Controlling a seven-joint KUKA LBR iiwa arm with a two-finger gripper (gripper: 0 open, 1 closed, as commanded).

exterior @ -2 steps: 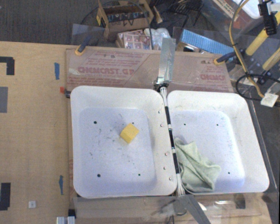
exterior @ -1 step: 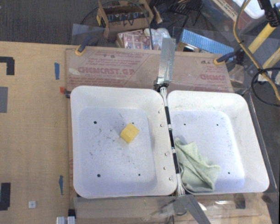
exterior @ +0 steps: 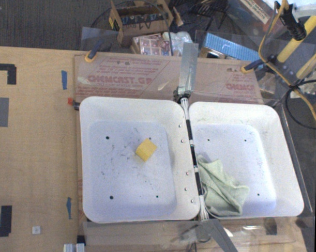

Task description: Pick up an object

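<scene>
Resting near the middle of the left bin (exterior: 96, 115), a yellow block (exterior: 146, 150) has open floor all round. A crumpled pale green cloth (exterior: 222, 187) lies against the right bin's (exterior: 272, 127) near-left wall. Gripper state: cannot tell.

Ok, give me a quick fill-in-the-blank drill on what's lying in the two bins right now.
1. The small block in the left bin is ____ in colour.
2. The crumpled cloth lies in the ____ bin.
3. The cloth sits against the wall that the right bin shares with the left one, near the ____ edge of the view.
4. The block lies near the ____ of its bin's floor.

Missing words: yellow; right; bottom; middle
</scene>
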